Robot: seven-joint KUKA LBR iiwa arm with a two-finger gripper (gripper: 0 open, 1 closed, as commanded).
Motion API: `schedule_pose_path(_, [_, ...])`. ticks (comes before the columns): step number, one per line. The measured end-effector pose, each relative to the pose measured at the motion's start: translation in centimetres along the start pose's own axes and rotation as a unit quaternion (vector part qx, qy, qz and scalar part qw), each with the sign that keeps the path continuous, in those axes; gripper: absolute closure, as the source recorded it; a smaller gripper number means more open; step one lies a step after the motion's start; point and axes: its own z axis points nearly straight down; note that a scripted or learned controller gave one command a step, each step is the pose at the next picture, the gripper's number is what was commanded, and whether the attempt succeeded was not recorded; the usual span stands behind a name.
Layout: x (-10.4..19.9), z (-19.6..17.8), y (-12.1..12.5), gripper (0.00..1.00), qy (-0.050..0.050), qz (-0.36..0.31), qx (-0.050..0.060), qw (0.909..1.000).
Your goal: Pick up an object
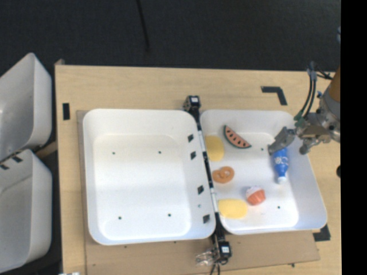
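A wooden surface (143, 87) carries two shallow white bins side by side. The left bin (92, 153) takes up the surface's middle. The right bin (304, 211), toward the surface's right edge, holds six small things: a watermelon slice (236, 137) near its far edge, a yellow piece (215, 148) and an orange ring (223, 175) along its left wall, a yellow lemon-like piece (233, 208) in its near left corner, a small red-and-white piece (256, 196) beside that, and a blue tube (280, 165) by its right wall. The pincer (295, 141) hangs over the tube's far end, fingers spread wide, gripping nothing.
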Motion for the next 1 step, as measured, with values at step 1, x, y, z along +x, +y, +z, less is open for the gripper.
schedule_pose_path(1, [-6.01, 6.93, 5.51, 0.0, -0.001, 0.002, 0.001, 1.0])
